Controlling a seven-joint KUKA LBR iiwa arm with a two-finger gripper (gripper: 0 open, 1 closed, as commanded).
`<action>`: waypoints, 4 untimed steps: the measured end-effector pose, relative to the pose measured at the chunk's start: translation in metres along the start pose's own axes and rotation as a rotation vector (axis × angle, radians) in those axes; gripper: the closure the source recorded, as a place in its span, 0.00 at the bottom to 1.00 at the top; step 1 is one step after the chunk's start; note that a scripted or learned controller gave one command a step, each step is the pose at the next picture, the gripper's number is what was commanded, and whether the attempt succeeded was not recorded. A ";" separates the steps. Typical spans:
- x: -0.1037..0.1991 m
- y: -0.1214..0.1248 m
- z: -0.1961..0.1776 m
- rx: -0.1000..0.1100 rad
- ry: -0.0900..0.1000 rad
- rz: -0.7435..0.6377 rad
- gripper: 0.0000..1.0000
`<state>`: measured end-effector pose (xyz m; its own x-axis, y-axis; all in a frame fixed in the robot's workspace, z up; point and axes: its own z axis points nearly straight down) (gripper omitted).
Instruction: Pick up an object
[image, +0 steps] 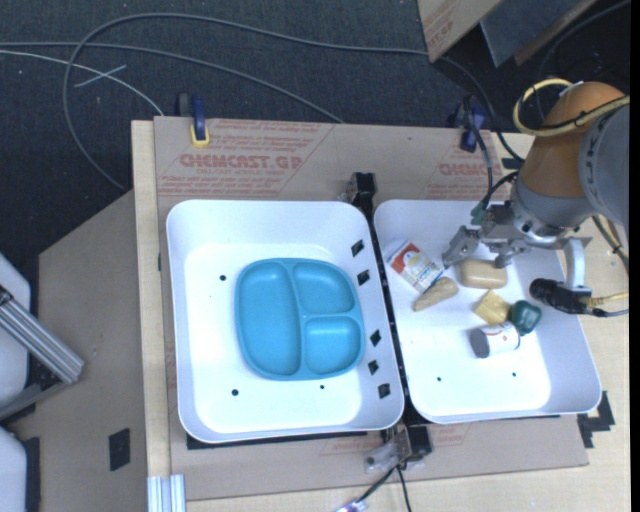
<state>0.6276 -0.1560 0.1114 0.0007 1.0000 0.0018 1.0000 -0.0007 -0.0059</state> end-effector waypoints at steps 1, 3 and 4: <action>-0.003 0.004 0.020 -0.015 -0.009 0.000 0.00; -0.002 0.009 -0.039 -0.012 -0.003 -0.002 1.00; -0.011 0.014 -0.097 -0.014 -0.004 -0.002 1.00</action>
<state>0.6423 -0.1673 0.2079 -0.0012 1.0000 -0.0022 1.0000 0.0012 0.0077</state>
